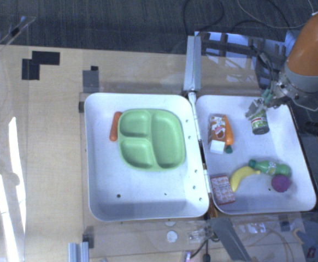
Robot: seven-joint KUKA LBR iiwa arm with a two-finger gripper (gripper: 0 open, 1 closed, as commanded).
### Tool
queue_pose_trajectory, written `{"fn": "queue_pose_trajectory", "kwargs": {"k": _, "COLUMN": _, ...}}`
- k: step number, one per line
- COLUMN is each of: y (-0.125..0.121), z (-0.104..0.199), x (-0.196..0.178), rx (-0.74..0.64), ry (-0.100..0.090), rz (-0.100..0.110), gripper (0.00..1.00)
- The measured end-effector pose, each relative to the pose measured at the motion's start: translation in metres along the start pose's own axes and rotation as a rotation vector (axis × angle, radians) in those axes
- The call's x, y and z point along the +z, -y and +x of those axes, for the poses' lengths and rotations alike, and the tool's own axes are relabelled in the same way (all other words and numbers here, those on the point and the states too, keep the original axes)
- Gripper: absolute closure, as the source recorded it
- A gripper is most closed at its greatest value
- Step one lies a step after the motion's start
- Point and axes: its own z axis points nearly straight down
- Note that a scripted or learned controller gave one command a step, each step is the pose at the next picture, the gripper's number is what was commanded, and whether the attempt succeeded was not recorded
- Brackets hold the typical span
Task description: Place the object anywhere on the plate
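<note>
At the upper right of the frame the gripper (259, 109) hangs at the end of the grey arm with its orange band, just above a small green can (260, 125) that stands near the top of the right bin (306, 198). The tool sits directly over the can's top and touches or nearly touches it; whether it is spread or closed cannot be told from this angle, and nothing shows the can gripped.

The can looks like the object being gone for. It is probably rigid, light, and smooth-walled, so it could slip or tip if caught high or off-centre. A hold across the round body, low enough to span its widest part, seems safest.

Left of the can, in the same bin, lie a red and white carton (218, 127), an orange carrot (229, 136) tucked against it, and a small white block (217, 146). Lower in the bin are a yellow banana (241, 177), a green bottle (268, 167), a purple ball (280, 183) and a pink speckled packet (222, 189). All are well apart from the can, so the approach is uncrowded.

The green plate (151, 138), divided into compartments, rests in the left bin (101, 195) at the middle of the frame, with an orange stick-like item (115, 126) just beside its left rim. The can must cross the divider between the bins to reach it.
</note>
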Motion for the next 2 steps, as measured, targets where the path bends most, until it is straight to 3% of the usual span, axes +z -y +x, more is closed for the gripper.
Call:
{"fn": "queue_pose_trajectory", "kwargs": {"k": 1, "y": -0.052, "z": 0.045, "x": -0.063, "rx": -0.051, "ry": 0.000, "rz": -0.002, "gripper": 1.00}}
{"fn": "queue_pose_trajectory", "kwargs": {"k": 2, "y": -0.058, "z": 0.149, "x": -0.033, "rx": -0.094, "ry": -0.004, "rz": 0.004, "gripper": 1.00}}
